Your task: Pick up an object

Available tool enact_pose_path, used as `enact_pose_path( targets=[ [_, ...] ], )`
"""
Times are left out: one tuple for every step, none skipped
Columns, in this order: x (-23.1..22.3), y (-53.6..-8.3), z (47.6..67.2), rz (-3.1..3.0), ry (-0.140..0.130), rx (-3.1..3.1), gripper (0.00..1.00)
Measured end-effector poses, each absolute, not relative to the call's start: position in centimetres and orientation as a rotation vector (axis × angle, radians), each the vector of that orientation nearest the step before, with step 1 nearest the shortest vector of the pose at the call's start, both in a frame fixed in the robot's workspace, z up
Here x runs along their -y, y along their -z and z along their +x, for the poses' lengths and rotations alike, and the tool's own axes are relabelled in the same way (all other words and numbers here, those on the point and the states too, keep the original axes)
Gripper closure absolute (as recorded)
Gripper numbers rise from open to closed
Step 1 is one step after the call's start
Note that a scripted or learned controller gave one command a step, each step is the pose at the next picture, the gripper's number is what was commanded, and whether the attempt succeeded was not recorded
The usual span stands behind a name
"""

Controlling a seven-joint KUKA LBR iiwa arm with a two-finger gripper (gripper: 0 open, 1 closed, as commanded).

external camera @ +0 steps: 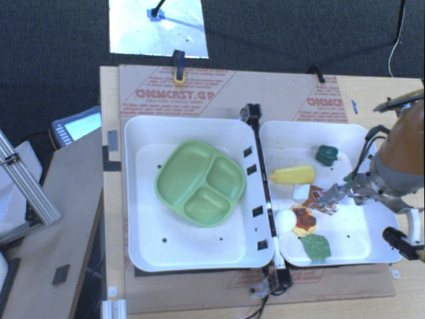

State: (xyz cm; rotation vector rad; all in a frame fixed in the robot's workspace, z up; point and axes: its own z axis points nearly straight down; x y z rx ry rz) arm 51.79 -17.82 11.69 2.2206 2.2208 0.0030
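The bench [372, 92] carried a brown board printed in red with "CHEMCAST GP", readable at the upper left above the bins and again, partly, at the upper right. On it sat two white bins side by side. The left bin [143, 244] held a green divided plate [201, 182] with three compartments, lying tilted and apparently untouched.

The right bin [352, 244] held the small things from which one was to be picked. A yellow banana-shaped toy [292, 174] lay near the middle, a dark green pepper-like piece [326, 154] toward the far wall, a white egg-like ball [285, 220] close to the divider, a red and yellow piece [304, 220] just beside it, and a green leaf-shaped piece [316, 246] near the front wall. All of them rested on the bin floor.

The arm [402, 155] reached in from the right, and its pincer [325, 199] sat low over a small reddish-brown and white piece [313, 194] just below the banana toy. The tips blurred into that piece, so I could not tell whether the pincer was wide, narrow, or closed on anything.

By my judgement the pick was not yet done: nothing was lifted clear of the bin, so closing and raising remained. No other writing was legible.
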Motion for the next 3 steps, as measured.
enact_pose_path(
  targets=[
    [17.8,-10.7,52.3,2.209,-0.015,-2.219,0.00],
    [18.0,-11.9,52.5,2.203,-0.019,-2.209,1.00],
    [18.4,-16.4,52.3,2.214,-0.004,-2.221,1.00]
  ],
)
